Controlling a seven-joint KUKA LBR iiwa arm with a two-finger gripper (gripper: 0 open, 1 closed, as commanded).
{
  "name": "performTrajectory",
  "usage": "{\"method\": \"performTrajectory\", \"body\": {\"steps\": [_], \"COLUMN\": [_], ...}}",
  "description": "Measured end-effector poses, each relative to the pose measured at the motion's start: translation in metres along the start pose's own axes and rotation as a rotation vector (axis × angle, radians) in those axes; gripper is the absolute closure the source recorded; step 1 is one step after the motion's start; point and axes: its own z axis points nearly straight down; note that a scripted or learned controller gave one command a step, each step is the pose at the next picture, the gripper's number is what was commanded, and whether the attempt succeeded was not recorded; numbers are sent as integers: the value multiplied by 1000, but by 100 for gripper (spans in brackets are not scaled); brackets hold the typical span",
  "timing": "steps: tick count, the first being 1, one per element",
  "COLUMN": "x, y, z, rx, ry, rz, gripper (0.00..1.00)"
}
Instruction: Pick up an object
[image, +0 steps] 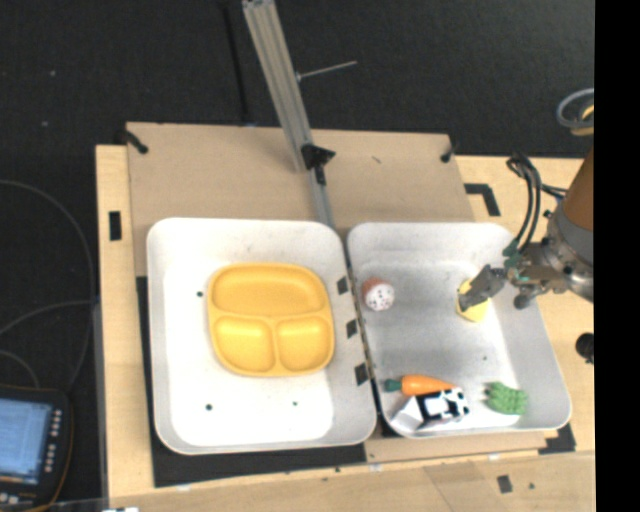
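Right of frame centre, in right bin (425, 245), your gripper (482, 290) sits directly over small yellow object (473, 307); dark finger touches its upper edge; cannot tell if claw spread or pinching; no sideways travel needed

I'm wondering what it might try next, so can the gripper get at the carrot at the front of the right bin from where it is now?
Probably yes. The carrot lies uncovered on the right bin floor, with open floor between it and the gripper. A black-and-white toy sits close in front of it, which could crowd a grasp.

Glossy yellow plastic divided plate (270, 318), matt white bins (180, 400), bare wooden bench (400, 165)
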Motion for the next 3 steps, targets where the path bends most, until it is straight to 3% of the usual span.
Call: {"method": "performTrajectory", "body": {"steps": [1,2,3], "x": [0,-9,-10], "y": [0,-8,0], "z": [0,52,111], "rx": [0,6,7], "ry": [1,-2,-1], "rz": [1,5,5], "gripper": [0,0,0]}}
